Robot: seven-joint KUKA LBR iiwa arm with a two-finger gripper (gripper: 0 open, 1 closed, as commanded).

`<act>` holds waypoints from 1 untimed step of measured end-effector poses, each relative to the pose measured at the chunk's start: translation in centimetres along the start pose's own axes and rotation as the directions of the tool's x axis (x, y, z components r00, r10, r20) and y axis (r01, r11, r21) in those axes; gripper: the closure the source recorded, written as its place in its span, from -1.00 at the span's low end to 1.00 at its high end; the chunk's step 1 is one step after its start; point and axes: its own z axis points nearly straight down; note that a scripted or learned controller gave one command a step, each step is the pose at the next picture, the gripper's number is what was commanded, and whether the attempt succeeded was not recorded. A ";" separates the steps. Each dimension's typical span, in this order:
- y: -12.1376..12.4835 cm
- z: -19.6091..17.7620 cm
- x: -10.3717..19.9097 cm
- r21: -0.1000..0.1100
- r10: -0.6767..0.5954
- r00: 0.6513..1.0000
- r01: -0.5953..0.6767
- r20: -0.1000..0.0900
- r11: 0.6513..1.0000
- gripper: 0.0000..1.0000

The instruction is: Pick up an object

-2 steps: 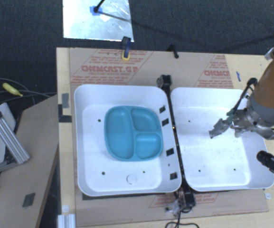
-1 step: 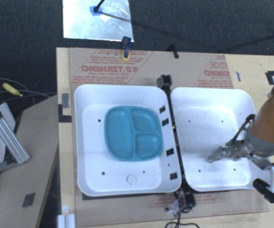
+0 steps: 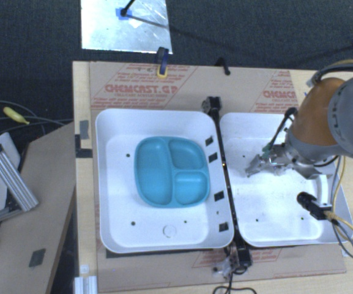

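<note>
We see a blue plate point(image 3: 170, 171) with three sections, centred in the left bin point(image 3: 112, 225), with free room around. The gripper point(image 3: 252, 167) hangs over the right bin point(image 3: 274, 228); whether spread, we cannot tell.

Even, diffuse overhead light; moderately bright. White bins point(image 3: 164, 237) near overexposure, surface detail washed out. Glare on reflective sheet point(image 3: 127, 17) at 11 o'clock. Soft, faint shadows along bin walls. Slight overall softness; dark floor at 12 o'clock grainy. Arm point(image 3: 338, 118) at 3 o'clock mildly blurred.
</note>
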 end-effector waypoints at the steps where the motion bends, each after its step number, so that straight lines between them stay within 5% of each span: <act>1: -3.2 0.1 -4.0 0.009 0.013 1.000 -0.013 0.002 1.000 -1.00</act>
